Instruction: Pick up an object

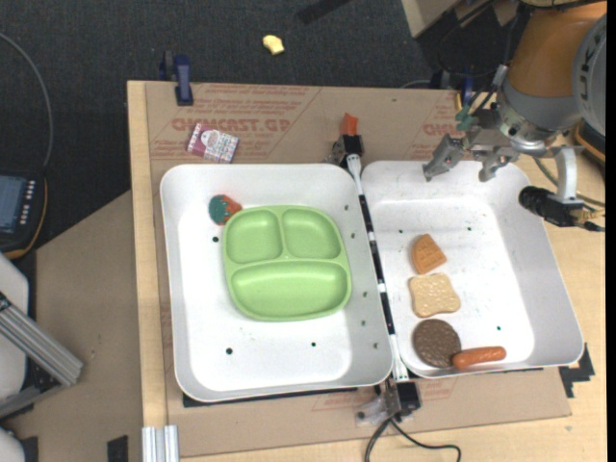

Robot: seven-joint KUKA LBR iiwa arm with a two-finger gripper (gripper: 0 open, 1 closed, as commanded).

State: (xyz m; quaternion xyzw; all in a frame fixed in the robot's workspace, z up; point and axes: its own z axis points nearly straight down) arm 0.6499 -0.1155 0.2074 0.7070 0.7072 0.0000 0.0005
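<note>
Hovering over the far edge of the right bin (549,287): gripper (468,160), fingers spread apart, nothing between them. Right bin contents, far to near: orange wedge (428,254); toast slice (434,295) just beside it; brown round patty (436,342) at the near wall; sausage (478,356) touching the patty. All lie well apart from the gripper. Left bin (188,287) contents: green divided tray (286,262), centred; small red-and-green item (225,208) against the tray's far left corner.
</note>
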